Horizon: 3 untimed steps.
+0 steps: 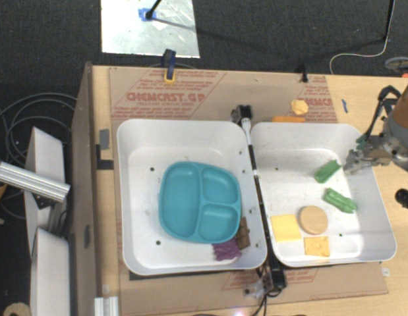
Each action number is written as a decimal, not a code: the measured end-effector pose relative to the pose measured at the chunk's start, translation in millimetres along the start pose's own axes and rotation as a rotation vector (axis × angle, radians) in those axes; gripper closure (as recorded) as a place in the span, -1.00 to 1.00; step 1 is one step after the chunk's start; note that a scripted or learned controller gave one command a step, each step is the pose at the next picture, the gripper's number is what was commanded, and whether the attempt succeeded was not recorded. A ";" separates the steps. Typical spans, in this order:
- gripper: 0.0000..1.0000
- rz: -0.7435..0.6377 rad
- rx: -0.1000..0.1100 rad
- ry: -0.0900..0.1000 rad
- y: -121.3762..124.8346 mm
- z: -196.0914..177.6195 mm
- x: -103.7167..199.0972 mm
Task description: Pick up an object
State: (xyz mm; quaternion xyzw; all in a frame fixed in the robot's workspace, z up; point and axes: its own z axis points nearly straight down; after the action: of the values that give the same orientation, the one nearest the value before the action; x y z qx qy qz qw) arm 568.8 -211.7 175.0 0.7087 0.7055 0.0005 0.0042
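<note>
While the arm is reaching in from the right, its claw is hanging over the right edge of the right bin, and it is too small and blurred to tell how it is set or whether it has hold of anything. Most of the arm is being cut off by the picture's edge. Just left of the claw a green piece is lying tilted on the bin floor, and a second green piece is lying near it, toward the front. Farther forward a round tan disc is sitting just beside a yellow square, with an orange-yellow square at the front wall. In the left bin a teal divided plate is taking up the middle, and a purple lump and a brown bit are partly tucked under its front right rim. Both bins are resting on a brown cardboard sheet with red print, on a bench above dark carpet, where a shiny metal sheet is lying.
</note>
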 end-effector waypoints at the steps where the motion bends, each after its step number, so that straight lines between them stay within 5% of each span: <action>1: -1.00 -0.006 0.004 0.004 0.7 4.3 5.1; 2: -1.00 -0.012 0.008 0.007 7.8 74.3 54.2; 3: -1.00 -0.006 -0.015 -0.002 -45.3 84.4 44.2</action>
State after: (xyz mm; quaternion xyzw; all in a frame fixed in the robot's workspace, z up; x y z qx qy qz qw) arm 524.2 -167.7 90.1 0.7064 0.7077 0.0048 0.0103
